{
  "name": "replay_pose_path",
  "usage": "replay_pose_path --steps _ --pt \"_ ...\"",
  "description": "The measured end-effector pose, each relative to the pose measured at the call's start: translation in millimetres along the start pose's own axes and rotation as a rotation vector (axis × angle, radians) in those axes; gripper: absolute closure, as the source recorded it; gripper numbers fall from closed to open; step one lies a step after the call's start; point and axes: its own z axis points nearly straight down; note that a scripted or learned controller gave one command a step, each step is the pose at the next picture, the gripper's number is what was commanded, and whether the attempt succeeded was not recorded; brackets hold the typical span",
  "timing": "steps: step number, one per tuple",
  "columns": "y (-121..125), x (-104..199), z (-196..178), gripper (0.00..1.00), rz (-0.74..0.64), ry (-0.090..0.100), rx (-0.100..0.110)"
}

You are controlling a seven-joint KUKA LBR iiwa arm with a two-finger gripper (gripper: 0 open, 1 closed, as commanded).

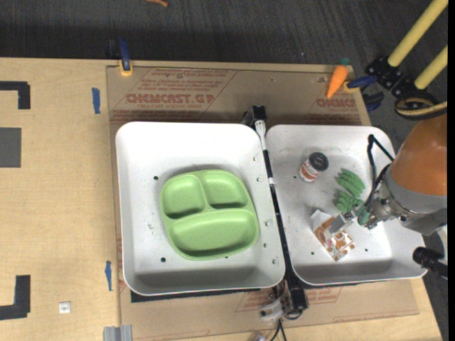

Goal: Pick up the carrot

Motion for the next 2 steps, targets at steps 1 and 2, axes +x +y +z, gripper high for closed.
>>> replay_pose_path --steps 1,2 --pt "1.0 -0.2 -10.0 1.0 0.001 -0.002 -0.003" --pt "19.7 58.9 -90.3 1.0 -0.176 0.001 0.0"
